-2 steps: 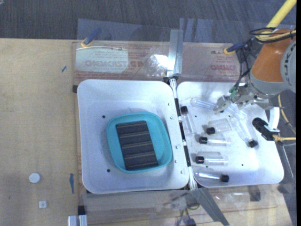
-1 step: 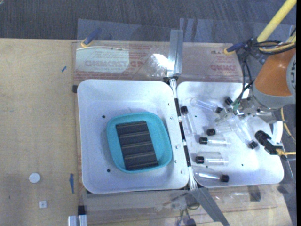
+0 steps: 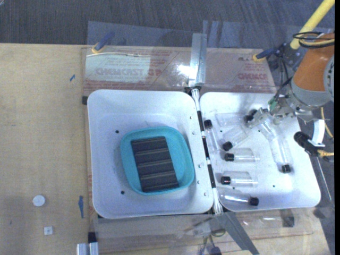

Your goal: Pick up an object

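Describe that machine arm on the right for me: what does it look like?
The arm is a rounded grey body with a broad orange band. Black cables loop beside it, and a yellow tube slants away at the top. Its hand is a small metal and black assembly over the right bin.

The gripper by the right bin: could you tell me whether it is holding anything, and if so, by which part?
It cannot be told. The gripper sits low over the clear vials at the far side of the right bin, but no vial is plainly seen between its fingers.
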Tool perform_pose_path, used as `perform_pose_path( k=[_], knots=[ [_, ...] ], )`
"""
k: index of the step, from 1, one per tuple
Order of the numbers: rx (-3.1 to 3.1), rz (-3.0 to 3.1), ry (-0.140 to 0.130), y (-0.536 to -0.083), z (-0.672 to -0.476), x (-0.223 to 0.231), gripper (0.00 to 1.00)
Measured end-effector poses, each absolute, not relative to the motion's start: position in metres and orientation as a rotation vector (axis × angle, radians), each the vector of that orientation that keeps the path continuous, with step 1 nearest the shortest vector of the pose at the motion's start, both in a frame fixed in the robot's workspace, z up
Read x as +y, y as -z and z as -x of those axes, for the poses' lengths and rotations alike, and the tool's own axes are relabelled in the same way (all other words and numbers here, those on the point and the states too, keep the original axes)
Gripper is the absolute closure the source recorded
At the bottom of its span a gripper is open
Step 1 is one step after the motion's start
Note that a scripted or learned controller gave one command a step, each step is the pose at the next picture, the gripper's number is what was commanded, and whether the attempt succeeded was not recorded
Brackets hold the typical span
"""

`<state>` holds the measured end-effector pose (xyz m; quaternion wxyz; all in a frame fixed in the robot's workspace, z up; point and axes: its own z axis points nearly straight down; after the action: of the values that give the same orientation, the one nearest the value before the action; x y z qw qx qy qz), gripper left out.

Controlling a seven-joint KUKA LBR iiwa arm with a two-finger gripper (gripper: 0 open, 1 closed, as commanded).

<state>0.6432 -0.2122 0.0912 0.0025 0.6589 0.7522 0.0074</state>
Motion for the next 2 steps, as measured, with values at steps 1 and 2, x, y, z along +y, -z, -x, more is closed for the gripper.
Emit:
perform_pose_path(
  k=[1, 2],
  knots=[
    [2.358, -2.061, -0.014, -0.101, -0.643, -0.214, 1.00],
    [2.222, -2.215, -0.002, -0.178, -0.668, -0.163, 1.00]
  ],
)
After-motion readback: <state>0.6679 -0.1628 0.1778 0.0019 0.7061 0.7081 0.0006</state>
